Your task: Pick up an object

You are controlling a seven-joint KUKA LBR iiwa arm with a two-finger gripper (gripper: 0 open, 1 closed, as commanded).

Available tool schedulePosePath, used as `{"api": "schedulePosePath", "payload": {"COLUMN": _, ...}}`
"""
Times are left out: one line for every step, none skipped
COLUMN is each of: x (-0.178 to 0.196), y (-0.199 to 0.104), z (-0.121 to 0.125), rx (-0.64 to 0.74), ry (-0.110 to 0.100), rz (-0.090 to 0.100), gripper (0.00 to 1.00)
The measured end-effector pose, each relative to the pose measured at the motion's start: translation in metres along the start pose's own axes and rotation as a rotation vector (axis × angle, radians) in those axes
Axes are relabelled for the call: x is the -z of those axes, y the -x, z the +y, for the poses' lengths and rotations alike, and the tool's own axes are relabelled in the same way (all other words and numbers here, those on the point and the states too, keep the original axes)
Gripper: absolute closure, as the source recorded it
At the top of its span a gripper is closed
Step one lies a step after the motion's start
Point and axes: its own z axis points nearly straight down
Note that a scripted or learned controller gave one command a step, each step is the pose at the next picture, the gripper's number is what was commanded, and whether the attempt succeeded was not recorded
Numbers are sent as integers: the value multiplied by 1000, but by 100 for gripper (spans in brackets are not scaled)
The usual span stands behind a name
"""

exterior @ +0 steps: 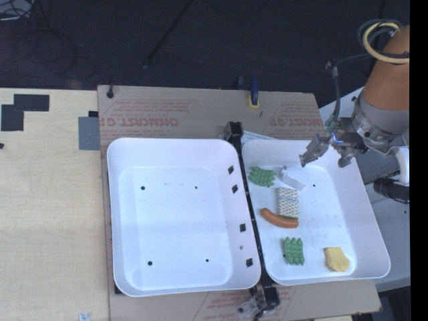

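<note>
Six loose items in the right bin, none lifted yet

You have two shallow white bins side by side on the bench. The left bin [120, 179] carries nothing you could pick. The right bin [364, 212] carries the whole stock:

- green knobbly piece [261, 176], near the divider at the far end
- small white block [292, 178], just beside it
- patterned box [287, 202], mid-bin, touching or nearly touching the item below
- orange sausage-shaped item [279, 219], lying slantwise
- second green piece [293, 250], toward the near end
- yellow piece [337, 259], near corner, well apart from the rest

Your gripper [328, 150] hangs over the far rim of the right bin, its two fingers spread apart with nothing between them. The nearest candidate, by the look of it, is the white block, just below and to the camera's left of the fingertips.

Progress, as you can judge it: the arm is positioned above the stock, but no descent onto an item, no closure and no lift are done. All of the picking is left to do
</note>
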Motion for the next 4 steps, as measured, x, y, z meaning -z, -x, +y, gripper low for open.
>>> {"api": "schedulePosePath", "payload": {"x": 10, "y": 1, "z": 0, "rx": 0, "ry": -1, "rz": 1, "gripper": 100}}
{"api": "schedulePosePath", "payload": {"x": 105, "y": -65, "z": -60, "rx": 6, "ry": 4, "rz": 2, "gripper": 100}}
{"api": "schedulePosePath", "payload": {"x": 115, "y": -134, "z": -88, "rx": 3, "ry": -3, "rz": 1, "gripper": 100}}
{"api": "schedulePosePath", "payload": {"x": 124, "y": -133, "z": -87, "rx": 3, "ry": -6, "rz": 0, "gripper": 100}}
